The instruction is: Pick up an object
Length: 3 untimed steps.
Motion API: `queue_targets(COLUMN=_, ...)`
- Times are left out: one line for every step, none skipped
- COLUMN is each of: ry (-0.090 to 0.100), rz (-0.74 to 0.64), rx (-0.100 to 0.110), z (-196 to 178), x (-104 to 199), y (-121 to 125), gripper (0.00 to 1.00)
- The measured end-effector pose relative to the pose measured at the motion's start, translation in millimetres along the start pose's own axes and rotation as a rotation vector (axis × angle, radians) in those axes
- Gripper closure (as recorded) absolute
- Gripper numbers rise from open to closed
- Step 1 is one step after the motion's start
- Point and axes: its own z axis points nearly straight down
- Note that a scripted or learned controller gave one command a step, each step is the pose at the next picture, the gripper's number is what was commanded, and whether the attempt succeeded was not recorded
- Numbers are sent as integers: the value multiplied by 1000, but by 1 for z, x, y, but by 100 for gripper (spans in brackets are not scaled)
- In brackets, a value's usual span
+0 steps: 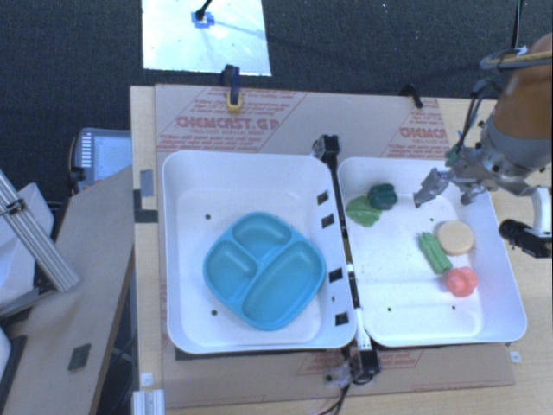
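Nearest in the right bin (497, 318) lies a pink piece (462, 281), then a green stick (434, 252) touching a tan disc (455, 237). Beyond, two green pieces (373, 204) sit together. The gripper (449, 188) hangs above, fingers apart, holding nothing. A blue tray (263, 271) occupies the left bin (186, 232).

Using the divider (339, 232) between the bins as reference: plate (263, 269) sits left of it. Right of it, two veggies (373, 204) close by, then bun (455, 237), stick (435, 252) and ball (462, 281) further right.
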Motion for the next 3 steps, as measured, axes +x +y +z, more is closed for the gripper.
queue_targets(ry=-2, rz=-3, rx=-13, z=-8, x=0, y=3, gripper=0)
queue_targets(ry=-1, rz=-2, rx=-9, z=48, x=9, y=-1, gripper=0)
queue_targets(ry=-1, rz=-1, rx=-10, z=90, x=12, y=-2, gripper=0)
